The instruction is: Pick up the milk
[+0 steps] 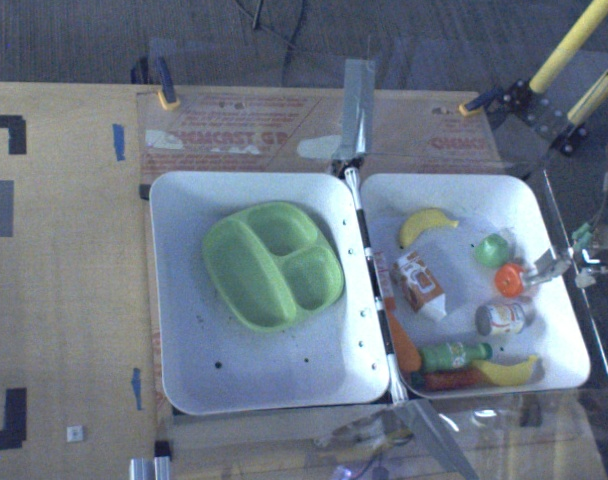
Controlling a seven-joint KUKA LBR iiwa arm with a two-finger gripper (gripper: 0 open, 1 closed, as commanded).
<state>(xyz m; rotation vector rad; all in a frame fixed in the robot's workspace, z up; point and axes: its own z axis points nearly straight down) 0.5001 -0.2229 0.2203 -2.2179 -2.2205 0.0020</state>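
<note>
White and brown, the milk carton (421, 283) lies tilted in the right bin (544, 218), close to the divider between the 2 bins. Around it: a yellow banana (425, 225) above, an orange carrot (403, 343) just below-left, a green bottle (455, 354) and a red item (447, 379) below, a small can (501, 318) to its right. Farther right sit a green object (492, 249), an orange ball (510, 280) and a second banana (508, 371). Nothing covers the carton. At the bin's right edge, the gripper (574, 263) is faintly visible; whether its fingers are spread cannot be told. A green divided plate (273, 264) occupies the left bin (184, 348).
</note>
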